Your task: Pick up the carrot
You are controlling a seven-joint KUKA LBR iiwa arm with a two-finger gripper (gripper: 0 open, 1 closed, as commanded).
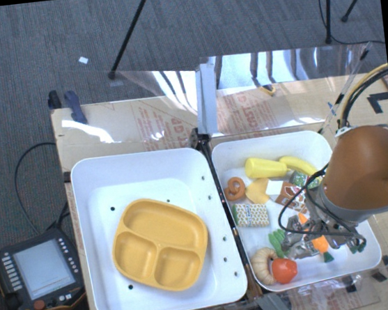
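Hovering low in right bin [340, 141], claw [315, 238] right over carrot [321, 244], orange body and green top poking out just beside fingers; grip state impossible to tell.

A yellow three-compartment plastic tray [160, 243] lies in the middle of the left white bin [92, 184], while the right white bin [318, 139] holds toy foods, the orange carrot [320, 245] near its front right corner beneath the gripper [315, 238].
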